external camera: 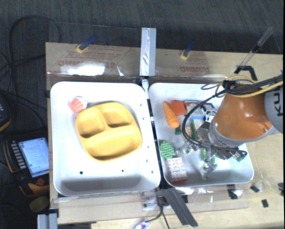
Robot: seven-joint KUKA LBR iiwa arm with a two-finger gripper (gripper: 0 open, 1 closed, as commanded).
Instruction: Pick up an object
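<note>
1. Reaching in from the right, my arm [242,116] hangs over the right bin, its orange band covering much of that bin's right half.
2. The counter [271,175] carries two shallow white bins side by side: the left bin [61,175] and the right bin [245,175].
3. In the left bin lies a yellow divided plate [109,130], filling most of the middle, tilted a little.
4. My gripper [209,162] points down into the right bin, near its front wall; I cannot tell how it stands, nor whether anything is in it.
5. An orange carrot [171,115] lies in the right bin's back left part, just beside an orange-red block [179,107].
6. A small box with a red and white pattern [176,168] sits at the right bin's front left, well left of my gripper.
7. A green bumpy thing [167,149] lies just behind that box.
8. A small pink and white thing [77,104] rests in the left bin's back left corner, touching the plate's edge.
</note>
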